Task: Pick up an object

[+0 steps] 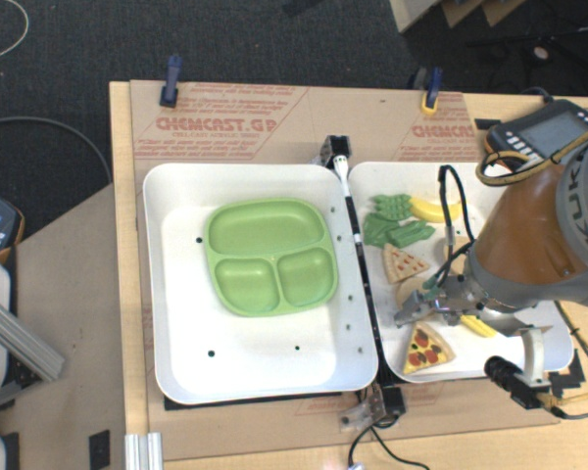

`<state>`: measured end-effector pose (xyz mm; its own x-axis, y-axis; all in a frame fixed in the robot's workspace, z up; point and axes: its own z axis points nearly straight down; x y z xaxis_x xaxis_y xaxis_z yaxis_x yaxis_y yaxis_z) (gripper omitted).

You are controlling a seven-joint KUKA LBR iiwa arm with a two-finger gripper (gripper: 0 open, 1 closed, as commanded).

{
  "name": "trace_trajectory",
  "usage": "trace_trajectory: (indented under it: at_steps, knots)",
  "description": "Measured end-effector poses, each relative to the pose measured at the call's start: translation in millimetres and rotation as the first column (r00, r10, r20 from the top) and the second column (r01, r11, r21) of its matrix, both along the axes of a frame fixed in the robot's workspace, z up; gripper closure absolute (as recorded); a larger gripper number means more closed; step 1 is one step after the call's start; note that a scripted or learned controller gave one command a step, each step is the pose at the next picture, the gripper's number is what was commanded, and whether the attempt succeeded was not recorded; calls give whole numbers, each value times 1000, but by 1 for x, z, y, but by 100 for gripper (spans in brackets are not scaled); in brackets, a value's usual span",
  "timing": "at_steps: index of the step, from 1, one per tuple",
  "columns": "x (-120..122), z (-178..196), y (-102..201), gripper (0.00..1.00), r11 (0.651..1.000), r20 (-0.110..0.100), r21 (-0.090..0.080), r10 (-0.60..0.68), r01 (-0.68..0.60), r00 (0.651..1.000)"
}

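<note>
Pizza slice [427, 349] in right bin [559, 355], fingers [418, 305] above it, grip impossible to tell, green tray [270, 256] left.

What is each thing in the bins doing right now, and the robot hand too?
green divided plate: lying flat in the left bin, nothing on it.
pizza slice: flat at the front of the right bin, topping up.
second pizza slice: flat, mid bin.
green toy: lying at the back of the right bin.
banana: lying beside the green toy, partly behind a cable.
gripper: low over the right bin, between the pizza slices.
</note>
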<state>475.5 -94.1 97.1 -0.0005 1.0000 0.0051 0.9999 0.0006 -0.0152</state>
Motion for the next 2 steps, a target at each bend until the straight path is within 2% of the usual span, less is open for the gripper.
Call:
trace_trajectory:
  at_steps: [1,2]
  knots:
    - [4,18,-2,100,1000,17,-6,-3,3,1000]
    - [4,28,-2,100,1000,19,-6,-3,3,1000]
